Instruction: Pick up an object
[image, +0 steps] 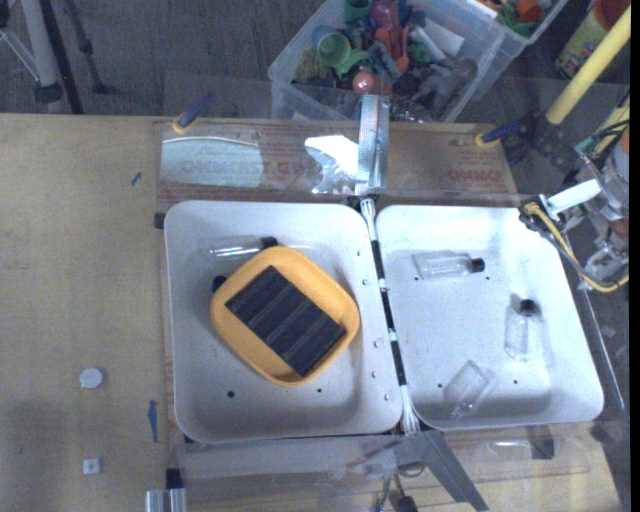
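Two bins lay side by side. The left bin (190, 300) held a yellow pad with black panel (284, 315) near its centre. The right bin (570, 330) held a clear bottle (447, 266) near the far wall, another clear bottle (518, 328) rightward, and a clear cup (466, 383) nearer. My gripper's state: undeterminable.

This is a robotics lab or test workshop. 2 shallow white bins (372, 372) sit fixed side by side on a plywood desk (70, 260), clamped at the back with yellow-handled clamps (188, 115). A clear tub of mixed plastic toys (400, 50) stands behind, and loose yellow cables (565, 245) run at the right.
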